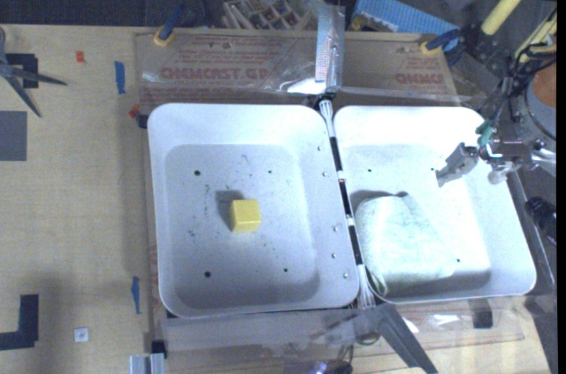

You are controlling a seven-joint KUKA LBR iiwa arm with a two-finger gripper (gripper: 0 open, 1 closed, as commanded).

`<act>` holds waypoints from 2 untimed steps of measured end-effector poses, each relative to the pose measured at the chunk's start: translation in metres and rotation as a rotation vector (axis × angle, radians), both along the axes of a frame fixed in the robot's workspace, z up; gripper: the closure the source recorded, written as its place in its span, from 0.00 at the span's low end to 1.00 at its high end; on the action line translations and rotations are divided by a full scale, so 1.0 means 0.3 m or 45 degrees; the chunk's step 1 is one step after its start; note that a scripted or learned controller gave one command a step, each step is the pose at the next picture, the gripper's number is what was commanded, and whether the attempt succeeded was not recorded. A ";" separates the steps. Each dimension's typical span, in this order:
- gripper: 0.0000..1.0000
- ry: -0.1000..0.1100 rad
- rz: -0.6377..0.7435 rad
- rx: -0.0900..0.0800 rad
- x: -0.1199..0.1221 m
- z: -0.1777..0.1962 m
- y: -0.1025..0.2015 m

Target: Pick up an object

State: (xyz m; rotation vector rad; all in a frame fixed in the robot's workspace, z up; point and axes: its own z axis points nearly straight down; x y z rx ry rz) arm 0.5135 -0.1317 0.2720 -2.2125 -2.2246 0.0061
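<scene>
A small yellow block lies near the middle of the left bin. In the right bin, a pale flat whitish object rests on the floor at the lower left. My gripper reaches in from the right and hovers over the upper right part of the right bin. It is above and to the right of the whitish object and far from the yellow block. I see nothing held in it.
A ridge divides the two bins. Behind them lies a cardboard sheet with a clear plastic piece on it. Cables and boxes crowd the back. Wooden bench top extends to the left.
</scene>
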 end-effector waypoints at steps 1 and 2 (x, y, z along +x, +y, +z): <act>0.00 -0.012 -0.296 0.003 -0.106 -0.604 -0.006; 1.00 -0.013 -0.294 0.005 -0.100 -0.578 -0.007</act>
